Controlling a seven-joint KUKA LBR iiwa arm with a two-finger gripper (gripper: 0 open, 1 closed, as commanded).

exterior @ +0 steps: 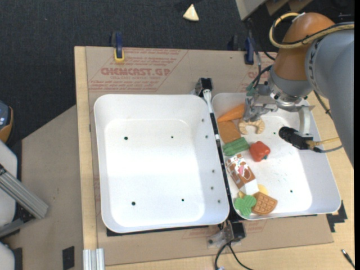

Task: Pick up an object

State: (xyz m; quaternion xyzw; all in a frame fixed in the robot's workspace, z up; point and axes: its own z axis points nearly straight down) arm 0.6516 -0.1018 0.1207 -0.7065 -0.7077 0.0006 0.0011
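text: "CHEMCAST GP" | colour: red | on: brown board [140,69]

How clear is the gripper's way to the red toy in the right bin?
Probably yes. The red toy lies open from above, apart from the green piece beside it. The gripper sits just past it, over the orange carrot and the pale piece, so a short move should do.

two bins side by side; left bin [112,151] bare, toys [243,151] along right bin [304,190] left wall.
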